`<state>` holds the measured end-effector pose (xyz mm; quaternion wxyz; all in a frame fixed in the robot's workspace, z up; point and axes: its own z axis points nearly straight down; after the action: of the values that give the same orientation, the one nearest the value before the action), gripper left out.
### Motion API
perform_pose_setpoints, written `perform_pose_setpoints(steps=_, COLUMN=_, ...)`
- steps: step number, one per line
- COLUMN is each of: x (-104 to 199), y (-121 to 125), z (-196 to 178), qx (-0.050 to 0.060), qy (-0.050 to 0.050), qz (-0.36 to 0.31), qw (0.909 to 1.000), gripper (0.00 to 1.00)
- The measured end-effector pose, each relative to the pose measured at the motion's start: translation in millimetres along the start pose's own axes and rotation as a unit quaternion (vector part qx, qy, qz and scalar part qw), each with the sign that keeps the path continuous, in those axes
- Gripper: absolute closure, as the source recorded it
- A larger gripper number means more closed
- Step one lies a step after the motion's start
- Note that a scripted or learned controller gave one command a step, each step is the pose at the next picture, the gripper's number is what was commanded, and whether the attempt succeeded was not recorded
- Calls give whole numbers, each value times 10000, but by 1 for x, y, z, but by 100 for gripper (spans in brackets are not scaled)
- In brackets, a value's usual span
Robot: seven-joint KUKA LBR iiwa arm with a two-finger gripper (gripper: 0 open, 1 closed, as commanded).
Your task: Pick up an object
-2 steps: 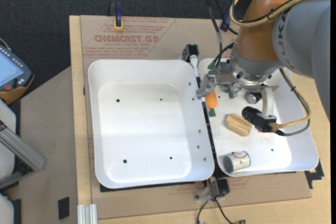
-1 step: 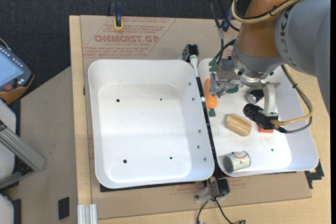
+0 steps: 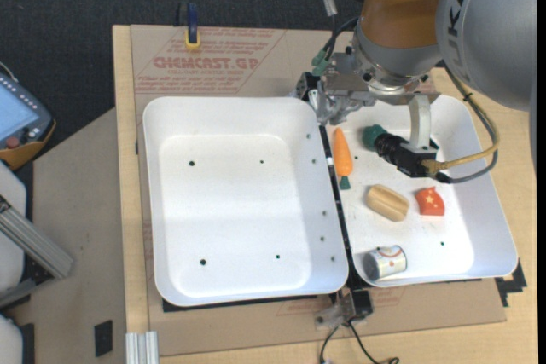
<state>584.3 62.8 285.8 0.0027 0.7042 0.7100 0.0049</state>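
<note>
Here the arm [image 3: 444,4] hangs over the far end of the right bin [image 3: 478,226], and the gripper [image 3: 334,108] sits just above the top end of the carrot [image 3: 341,153], near the wall shared with the left bin [image 3: 226,200]. Perhaps it touches the carrot; I cannot tell its state. Right of the carrot lie a tan block [image 3: 386,203], a red piece [image 3: 430,202] and a small can [image 3: 386,262].

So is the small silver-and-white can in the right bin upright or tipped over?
Tipped over. The small silver-and-white can lies on its side near the right white bin's front edge, its round end facing left.
</note>
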Motion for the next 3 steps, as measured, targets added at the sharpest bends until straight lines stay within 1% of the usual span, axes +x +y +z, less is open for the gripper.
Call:
perform_pose_setpoints(steps=1, x=85, y=-21, z=-1, qx=45, qy=-9, qz=9, qw=10000, gripper=100)
perform_pose_setpoints(steps=2, x=-22, y=-38, z=-27, qx=55, qy=-21, qz=75, qw=10000, gripper=100)
perform_pose_setpoints(steps=3, x=48, y=-107, z=-44, qx=77, qy=-10, qz=24, qw=10000, gripper=100)
